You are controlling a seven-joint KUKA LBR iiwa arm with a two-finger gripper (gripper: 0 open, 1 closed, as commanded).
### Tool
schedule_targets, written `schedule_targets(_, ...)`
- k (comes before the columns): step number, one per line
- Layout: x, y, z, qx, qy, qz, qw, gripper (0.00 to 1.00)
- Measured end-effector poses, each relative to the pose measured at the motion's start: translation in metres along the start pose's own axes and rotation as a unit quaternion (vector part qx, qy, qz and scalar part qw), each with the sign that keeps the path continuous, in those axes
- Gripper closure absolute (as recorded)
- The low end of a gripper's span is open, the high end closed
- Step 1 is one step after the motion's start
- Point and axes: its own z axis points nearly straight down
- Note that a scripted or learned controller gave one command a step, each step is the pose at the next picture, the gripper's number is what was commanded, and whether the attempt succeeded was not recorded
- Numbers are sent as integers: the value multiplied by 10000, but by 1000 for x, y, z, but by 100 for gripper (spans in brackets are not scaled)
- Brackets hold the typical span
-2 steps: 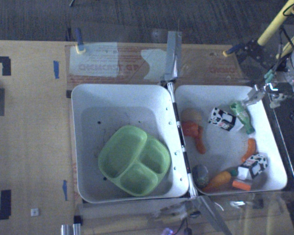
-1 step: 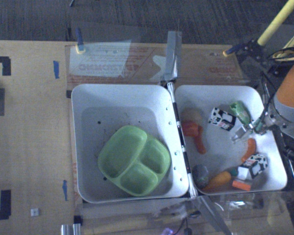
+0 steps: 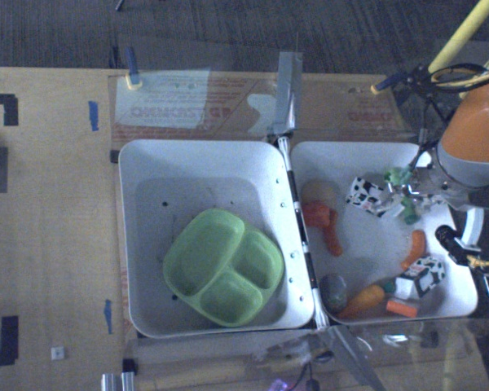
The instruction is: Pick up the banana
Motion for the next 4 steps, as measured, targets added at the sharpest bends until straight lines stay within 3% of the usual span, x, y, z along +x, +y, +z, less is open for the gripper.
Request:
schedule_targets(1, 77, -44, 9, 40, 13, 1553, 9879, 0)
schedule_targets(2, 76, -44, 9, 38, 14, 1557, 9878, 0)
schedule_targets(3, -1, -31, -50, 4, 1, -509, 9987, 0)
schedule_targets(4, 62, -33, -16, 32, 14, 1074, 9942, 0)
